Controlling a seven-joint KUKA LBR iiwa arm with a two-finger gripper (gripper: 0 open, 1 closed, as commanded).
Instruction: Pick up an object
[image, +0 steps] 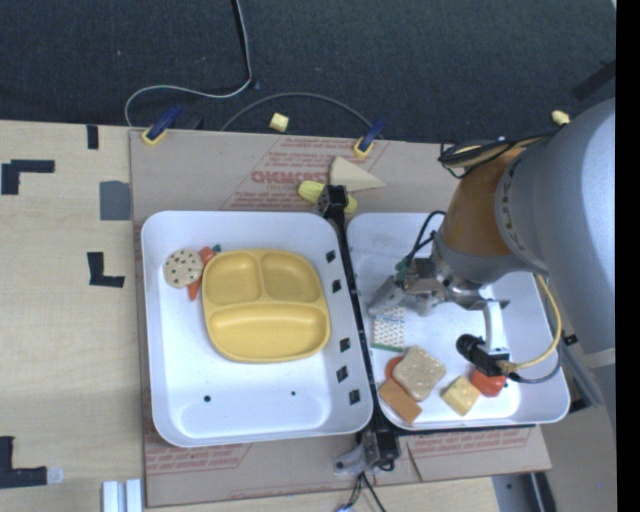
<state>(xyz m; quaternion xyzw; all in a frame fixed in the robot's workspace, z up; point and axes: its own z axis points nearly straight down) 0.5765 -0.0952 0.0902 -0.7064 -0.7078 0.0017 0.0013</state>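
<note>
My gripper (400, 293) hangs low over the left half of the right bin (545, 402), under the orange-banded wrist (478, 222). Just below it lies a small green-and-white mesh piece (389, 328). Toward the bin's front lie a tan bread slice (418, 372), an orange block (399, 403), a yellow block (460, 396) and a red piece (488, 383). I see nothing held in the gripper.
The left bin (160, 380) holds a yellow divided plate (266, 305), a speckled cookie (181, 267) and a small orange-red piece (208, 255). A black divider rail (344, 300) runs between the bins. A black-and-yellow cable (530, 372) loops over the right bin.
</note>
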